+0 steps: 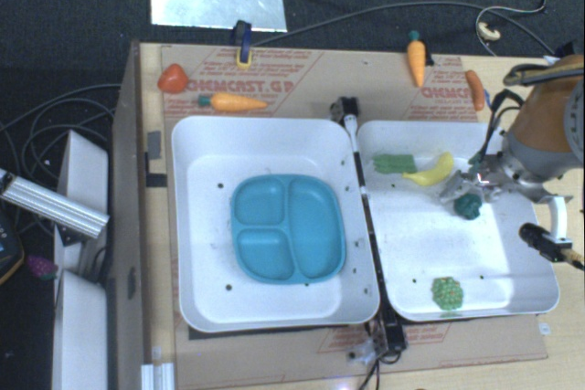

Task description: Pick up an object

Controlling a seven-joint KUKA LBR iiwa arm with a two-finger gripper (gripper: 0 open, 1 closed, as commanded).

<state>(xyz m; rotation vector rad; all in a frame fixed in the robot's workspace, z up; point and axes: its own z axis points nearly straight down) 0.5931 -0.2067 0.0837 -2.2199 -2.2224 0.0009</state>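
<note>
1. In the right bin [530, 297], I see the gripper [466, 190] low over a dark teal toy [469, 207]; whether it's open or closed, I cannot tell.
2. Toy looks small, light, rigid plastic, maybe slippery; I'd pinch across its middle.
3. Yellow banana [433, 171] just beside could get bumped.

Blue plate [288, 228], white bins [274, 137], yellow banana [433, 171], green toy [447, 292]

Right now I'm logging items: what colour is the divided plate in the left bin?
Light blue plate, camera view.

Cardboard-topped bench [274, 73] bears two white bins [196, 224], toy carrots [236, 103].
</note>
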